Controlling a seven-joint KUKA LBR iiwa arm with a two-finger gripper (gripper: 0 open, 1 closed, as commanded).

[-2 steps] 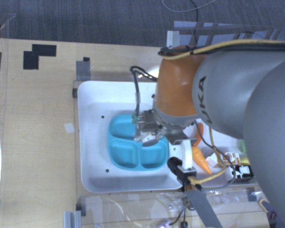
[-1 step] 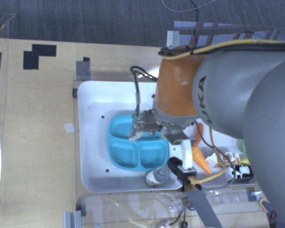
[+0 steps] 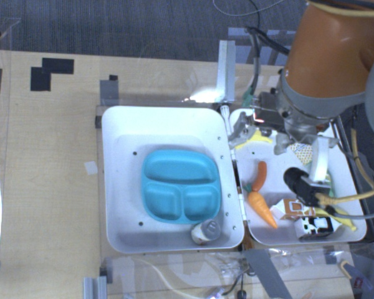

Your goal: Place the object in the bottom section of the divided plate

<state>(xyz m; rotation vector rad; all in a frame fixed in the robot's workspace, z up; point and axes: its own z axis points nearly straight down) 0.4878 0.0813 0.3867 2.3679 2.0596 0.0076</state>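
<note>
Blue plate (image 3: 151, 185), plastic: flat in the left bin (image 3: 121, 167), mid-frame. One wide section uppermost, two smaller below, all bare. Reason for placing? (CLERK)

Flat and central, I judge, so that a drop from above lands inside a section. Grey round thing (image 3: 206, 231): lower edge of that bin, just beside the plate's lower right corner. Purpose unclear. (CHECKER)

Task's object, location? (CLERK)

Not named by the task. Candidates lie in the right bin (image 3: 275, 173), right of frame: carrot (image 3: 262, 209) at its lower left, orange piece (image 3: 260, 174) just above that, black-and-white item (image 3: 315, 227) at lower right. Loose stock, probably laid out for picking. None is on the plate, so the placing is not yet done. (CHECKER)

Gripper (image 3: 255, 124)? (CLERK)

At the right bin's upper left corner, close to the wall between the bins, up-frame of the orange piece and apart from it. Released or clenched: cannot tell. Nothing visibly held. The position suggests a pick in that bin comes first. (CHECKER)
</note>
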